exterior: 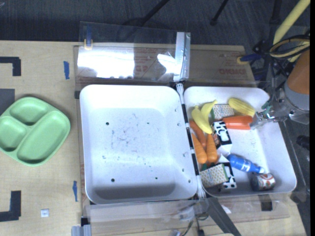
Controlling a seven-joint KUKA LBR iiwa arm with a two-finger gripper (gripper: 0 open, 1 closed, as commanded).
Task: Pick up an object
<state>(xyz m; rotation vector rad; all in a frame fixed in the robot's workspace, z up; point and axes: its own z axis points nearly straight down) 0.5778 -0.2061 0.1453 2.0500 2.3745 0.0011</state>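
Contact is nearly made at the right bin's [288, 171] far right edge: the end effector [260, 118] is seen just right of the orange-red object [237, 123], whose long axis runs left-right toward it (finger spread cannot be told).

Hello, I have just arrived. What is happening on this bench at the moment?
A grey robot arm reaches in from the right over the right bin. Its end effector sits low beside an orange-red bottle; I cannot tell if it grips anything. That bin also holds bananas, carrots, a blue bottle and a can. A green divided plate lies on the bench at far left.
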